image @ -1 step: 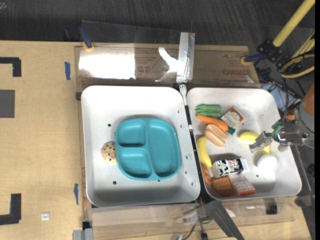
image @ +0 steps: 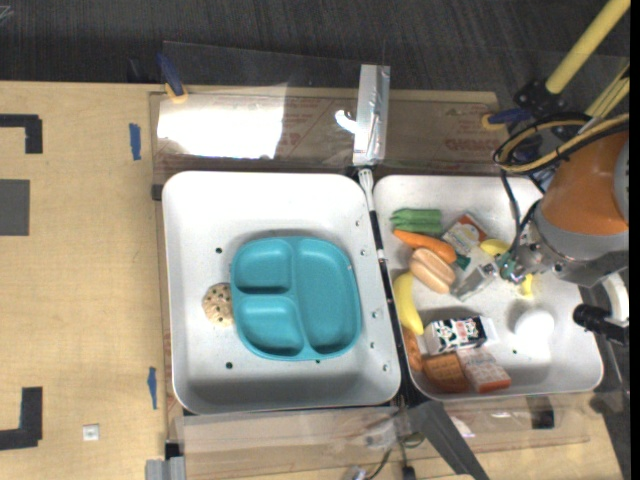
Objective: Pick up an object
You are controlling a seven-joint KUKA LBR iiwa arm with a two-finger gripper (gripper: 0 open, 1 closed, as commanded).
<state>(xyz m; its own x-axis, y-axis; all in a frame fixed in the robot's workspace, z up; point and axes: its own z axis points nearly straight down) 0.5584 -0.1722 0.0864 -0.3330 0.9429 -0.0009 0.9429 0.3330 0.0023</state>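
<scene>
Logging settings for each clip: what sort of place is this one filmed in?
Probably a robotics lab bench, not a home kitchen: two white bins on a bench, toy food such as a banana piled in one, a teal divided tray in the other, cables nearby.

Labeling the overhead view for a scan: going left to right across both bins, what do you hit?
Cookie → blue divided plate → banana → milk carton → claw → white ball.

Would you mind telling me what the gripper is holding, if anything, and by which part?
It cannot be told: the gripper is down among the toy food in the right bin, its fingertips unclear.
</scene>
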